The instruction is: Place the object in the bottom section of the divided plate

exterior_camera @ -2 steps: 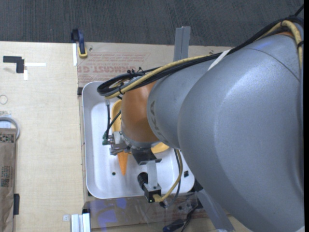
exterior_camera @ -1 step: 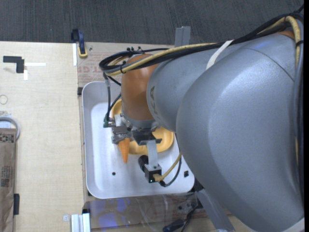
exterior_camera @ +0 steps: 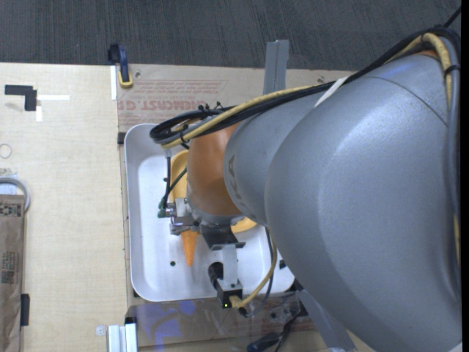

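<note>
The two-finger gripper (exterior_camera: 185,229) sits low in the shallow white plastic bin (exterior_camera: 146,270), mostly hidden under the arm's own wrist, so whether it is spread or clenched cannot be told from here. Just below it lies a small orange cone-shaped object (exterior_camera: 189,248) (it looks like a toy carrot), its wide end up against the gripper's metal parts and its narrow tip pointing toward the bottom of the view; its long axis runs nearly straight up and down in the picture. Whether the cone is gripped or only touched cannot be made out. It rests over the bin's white floor, toward the lower middle. A yellow plate edge (exterior_camera: 245,226) peeks out beside the wrist. The large grey arm (exterior_camera: 352,196) with its orange band (exterior_camera: 209,174) reaches in from the right, angled downward, with black and yellow cables (exterior_camera: 293,94) draped along it.
</note>
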Controlling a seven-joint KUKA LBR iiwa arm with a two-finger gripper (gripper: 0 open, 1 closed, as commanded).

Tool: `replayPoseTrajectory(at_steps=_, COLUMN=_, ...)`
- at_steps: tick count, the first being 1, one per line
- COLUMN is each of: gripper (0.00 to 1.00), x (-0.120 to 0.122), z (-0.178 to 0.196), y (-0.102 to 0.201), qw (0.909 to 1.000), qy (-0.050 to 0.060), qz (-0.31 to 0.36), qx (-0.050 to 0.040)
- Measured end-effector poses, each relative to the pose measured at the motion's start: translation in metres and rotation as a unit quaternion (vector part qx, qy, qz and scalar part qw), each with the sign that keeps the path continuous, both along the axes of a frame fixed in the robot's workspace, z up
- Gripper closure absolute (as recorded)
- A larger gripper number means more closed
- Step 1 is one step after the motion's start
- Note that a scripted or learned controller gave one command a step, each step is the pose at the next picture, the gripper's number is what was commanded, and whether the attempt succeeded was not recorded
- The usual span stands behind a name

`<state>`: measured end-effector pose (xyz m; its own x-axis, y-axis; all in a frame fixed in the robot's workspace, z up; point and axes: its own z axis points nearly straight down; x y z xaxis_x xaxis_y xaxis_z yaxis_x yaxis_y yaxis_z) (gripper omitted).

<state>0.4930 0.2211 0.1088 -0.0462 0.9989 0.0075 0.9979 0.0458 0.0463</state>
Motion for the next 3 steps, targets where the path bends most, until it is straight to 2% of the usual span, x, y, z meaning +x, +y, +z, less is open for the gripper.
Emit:
replayPoseTrajectory(at_steps=1, gripper=1.00, x=0.042, z=0.018, y=0.001, qw=0.9947, qy=0.024, qz=-0.099, qx=-0.0042)
replayPoseTrajectory(at_steps=2, gripper=1.00, x=0.083, z=0.009, y=0.007, qw=0.9858, qy=0.025, qz=-0.166, qx=-0.0030)
replayPoseTrajectory(at_steps=3, gripper=1.00, x=0.092, z=0.057, y=-0.021, qw=0.9936, qy=0.025, qz=-0.110, qx=-0.0044)
